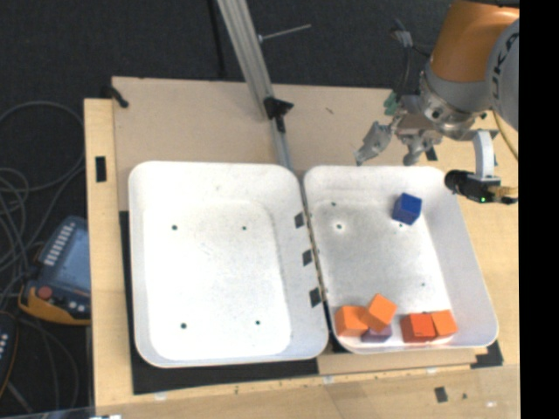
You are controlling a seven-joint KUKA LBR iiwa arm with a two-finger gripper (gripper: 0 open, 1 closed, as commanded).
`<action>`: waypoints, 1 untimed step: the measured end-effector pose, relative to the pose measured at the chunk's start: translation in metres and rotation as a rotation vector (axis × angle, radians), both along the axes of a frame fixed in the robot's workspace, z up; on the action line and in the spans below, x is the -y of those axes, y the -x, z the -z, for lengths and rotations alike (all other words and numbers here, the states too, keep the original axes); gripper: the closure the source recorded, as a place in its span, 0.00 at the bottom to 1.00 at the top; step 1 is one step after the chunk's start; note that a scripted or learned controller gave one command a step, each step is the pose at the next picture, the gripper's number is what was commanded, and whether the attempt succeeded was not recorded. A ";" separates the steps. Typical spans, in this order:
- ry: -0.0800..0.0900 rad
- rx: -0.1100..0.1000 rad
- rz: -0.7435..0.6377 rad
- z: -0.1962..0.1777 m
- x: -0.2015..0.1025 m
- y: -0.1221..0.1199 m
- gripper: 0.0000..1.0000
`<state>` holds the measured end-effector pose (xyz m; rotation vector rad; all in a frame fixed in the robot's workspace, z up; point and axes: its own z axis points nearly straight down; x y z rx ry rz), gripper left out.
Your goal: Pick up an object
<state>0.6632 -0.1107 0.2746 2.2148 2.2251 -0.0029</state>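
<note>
Blue cube in right bin | gripper above far rim, spread, holding nothing

Handheld pendant and loose cables left of bench.

white bins; blue cube; orange blocks; purple block.

Even, fairly bright overhead light; the white bins are near washed out, grain speckling them. Shadows are soft and short. Toward 9 o'clock the dark floor goes dim. Overall focus is slightly soft
</note>
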 end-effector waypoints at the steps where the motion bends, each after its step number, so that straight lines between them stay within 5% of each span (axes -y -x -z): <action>1: 0.000 0.006 0.002 0.156 0.071 -0.017 0.00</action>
